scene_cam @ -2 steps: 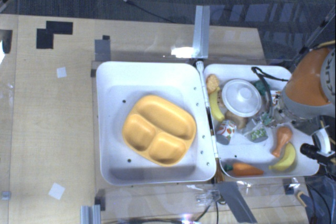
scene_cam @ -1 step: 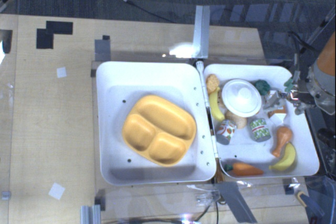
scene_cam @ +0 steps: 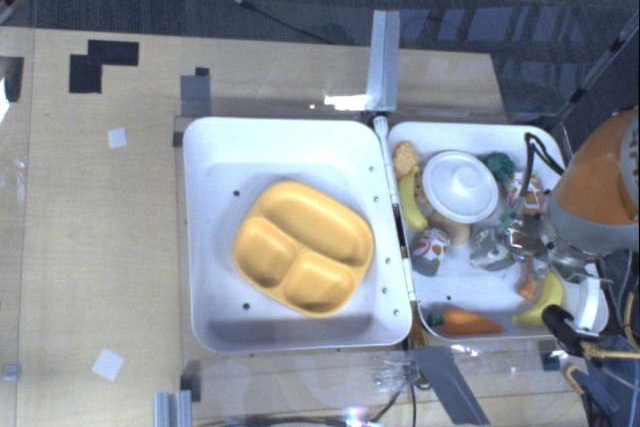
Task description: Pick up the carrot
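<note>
Lying along near wall of right bin (scene_cam: 470, 137): carrot (scene_cam: 470, 322), orange, green end toward left, untouched. Same bin crowded: white bowl (scene_cam: 459, 185) upturned at centre, banana (scene_cam: 407, 202) along left wall, round biscuit-like item (scene_cam: 404, 156) at far left corner, green item (scene_cam: 500, 163) beside bowl, small patterned cup (scene_cam: 431, 249) below bowl, second banana (scene_cam: 541, 299) at near right. Left bin (scene_cam: 210, 215) occupied by yellow divided tray (scene_cam: 302, 246), tilted. Gripper (scene_cam: 505, 245) lowered among clutter right of bowl; finger opening and any hold cannot be told.
</note>
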Robot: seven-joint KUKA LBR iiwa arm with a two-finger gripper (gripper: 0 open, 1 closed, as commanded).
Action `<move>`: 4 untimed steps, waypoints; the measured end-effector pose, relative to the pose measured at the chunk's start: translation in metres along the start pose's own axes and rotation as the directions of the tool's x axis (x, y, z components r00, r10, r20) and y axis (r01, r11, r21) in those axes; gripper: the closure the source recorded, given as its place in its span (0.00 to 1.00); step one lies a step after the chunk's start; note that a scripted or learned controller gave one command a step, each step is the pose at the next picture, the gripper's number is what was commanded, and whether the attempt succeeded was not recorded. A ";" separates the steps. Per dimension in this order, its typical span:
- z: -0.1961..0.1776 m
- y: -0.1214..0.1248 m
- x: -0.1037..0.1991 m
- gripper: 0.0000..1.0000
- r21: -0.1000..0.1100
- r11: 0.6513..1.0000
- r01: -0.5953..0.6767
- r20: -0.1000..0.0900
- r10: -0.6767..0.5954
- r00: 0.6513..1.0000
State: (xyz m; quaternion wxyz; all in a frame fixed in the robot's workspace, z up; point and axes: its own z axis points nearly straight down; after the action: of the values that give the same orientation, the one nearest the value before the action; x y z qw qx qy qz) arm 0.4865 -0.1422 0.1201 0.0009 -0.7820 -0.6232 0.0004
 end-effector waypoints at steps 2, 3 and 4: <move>-0.012 0.003 0.001 0.00 -0.007 1.000 0.009 0.000 -0.009 1.000; -0.023 0.005 0.003 1.00 -0.013 1.000 0.019 0.000 -0.019 1.000; -0.264 0.049 -0.047 1.00 -0.016 1.000 0.015 0.002 -0.015 1.000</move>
State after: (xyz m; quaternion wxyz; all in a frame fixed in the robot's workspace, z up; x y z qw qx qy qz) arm 0.5246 -0.1990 0.3836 -0.0062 -0.7772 -0.6292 -0.0039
